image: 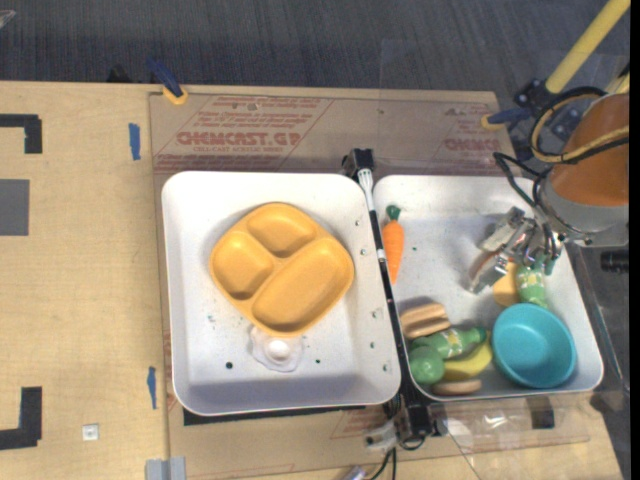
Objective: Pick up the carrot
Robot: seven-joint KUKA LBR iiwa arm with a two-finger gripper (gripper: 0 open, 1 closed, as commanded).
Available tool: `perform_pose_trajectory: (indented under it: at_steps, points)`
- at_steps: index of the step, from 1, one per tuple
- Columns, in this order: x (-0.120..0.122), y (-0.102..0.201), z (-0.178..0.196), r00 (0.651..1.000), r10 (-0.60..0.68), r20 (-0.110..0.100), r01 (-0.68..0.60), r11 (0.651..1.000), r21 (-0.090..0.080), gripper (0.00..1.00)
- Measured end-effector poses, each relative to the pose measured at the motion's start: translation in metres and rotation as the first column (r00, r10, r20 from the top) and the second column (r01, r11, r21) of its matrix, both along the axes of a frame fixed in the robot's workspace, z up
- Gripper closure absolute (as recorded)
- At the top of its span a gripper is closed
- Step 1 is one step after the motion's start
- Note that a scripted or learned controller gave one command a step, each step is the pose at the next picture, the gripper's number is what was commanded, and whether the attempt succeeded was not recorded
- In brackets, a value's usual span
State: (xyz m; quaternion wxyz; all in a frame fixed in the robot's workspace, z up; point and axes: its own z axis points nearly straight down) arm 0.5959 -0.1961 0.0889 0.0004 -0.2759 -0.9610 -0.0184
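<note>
- Camera view, looking down at a slant, shows the pincer (497, 255) low over the right bin (440, 208), toward that bin's right side and about midway between its far and near edges.
- Its two metal fingers (483, 268) are spread apart, pointing toward the bin's left, and nothing sits between them; it is released.
- The grey arm with its orange band (595, 163) comes in over the right bin's far right corner.
- Just beside the pincer, toward the right wall, lie a small yellow piece (507, 286) and a green bottle-like toy (534, 288); whether the fingers touch the yellow piece cannot be told.
- A teal bowl (533, 345) stands upright in the right bin's near right corner.
- Along the near edge sit a toy sandwich (425, 319), a green toy vegetable (437, 353) and a banana (470, 362), bunched close together.
- The carrot (392, 243) lies against the right bin's left wall near the far corner, green top pointing to the far edge, well apart from the pincer.
- In the left bin (200, 368), a yellow divided plate (281, 265) lies in the middle, with a small white item (278, 349) just beside its near edge.
</note>
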Motion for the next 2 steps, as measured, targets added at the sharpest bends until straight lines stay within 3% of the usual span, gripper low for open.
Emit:
perform_pose_trajectory:
  at_steps: [1, 2]
  points:
    - [-0.015, -0.019, 0.0, 0.987, -0.162, 0.001, 0.162, 0.986, -0.028, 0.0]
    - [-0.012, -0.025, 0.014, 0.986, -0.167, 0.016, 0.167, 0.985, -0.036, 1.0]
